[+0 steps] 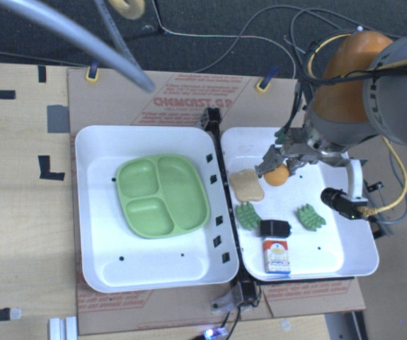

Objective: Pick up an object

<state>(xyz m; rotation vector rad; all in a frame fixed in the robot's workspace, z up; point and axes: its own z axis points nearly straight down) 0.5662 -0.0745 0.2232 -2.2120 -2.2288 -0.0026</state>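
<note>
The gripper (279, 166) is hanging low over the right bin (345, 261), reaching in from the right, and its fingers are closing around a small orange ball (277, 176). The ball is sitting between the fingertips, round and smooth, bright orange, its upper part hidden under the gripper; whether it is resting on the bin floor or lifted just off it is too close to call. It is lying in the upper middle of the right bin.

Just beside the ball, to its left, a tan, bread-like slice (247, 185) is lying flat near the divider between the bins. Below that, a green leafy piece (248, 216) is touching a small black block (274, 228). Further toward the near edge, a red and white carton (277, 256) with a blue stripe is lying on its back. Off to the right, a second green leafy piece (311, 217) is lying apart from the rest.

In the left bin (97, 190), a pale green divided plate (163, 195) with three compartments is lying tilted across the middle. Both bins are sitting on a cardboard sheet (189, 98) spread over the worktop (19, 190).
</note>
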